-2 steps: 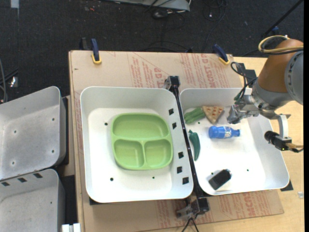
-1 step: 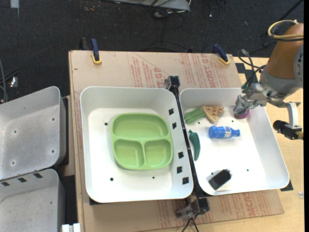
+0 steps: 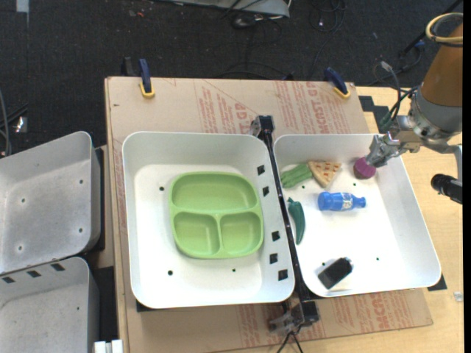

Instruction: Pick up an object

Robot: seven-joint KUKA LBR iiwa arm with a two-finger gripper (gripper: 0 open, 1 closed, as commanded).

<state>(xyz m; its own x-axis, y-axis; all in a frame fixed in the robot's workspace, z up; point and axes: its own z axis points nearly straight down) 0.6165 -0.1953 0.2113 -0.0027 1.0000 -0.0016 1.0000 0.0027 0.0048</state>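
On the left we see a green divided plate [image 3: 217, 214] lying alone in the left bin [image 3: 140, 219]. Moving right into the right bin [image 3: 412, 219], we find a green pod [image 3: 296, 175], a dark green pepper [image 3: 296, 220], a pizza slice [image 3: 324, 172], a blue bottle [image 3: 340, 201] and a black block [image 3: 334, 272]. At the far corner a purple object [image 3: 363, 168] sits just under the gripper [image 3: 380, 153]. We cannot tell how the pincer stands. We judge this the reaching or grasping step; next it needs a firm close and a straight lift.
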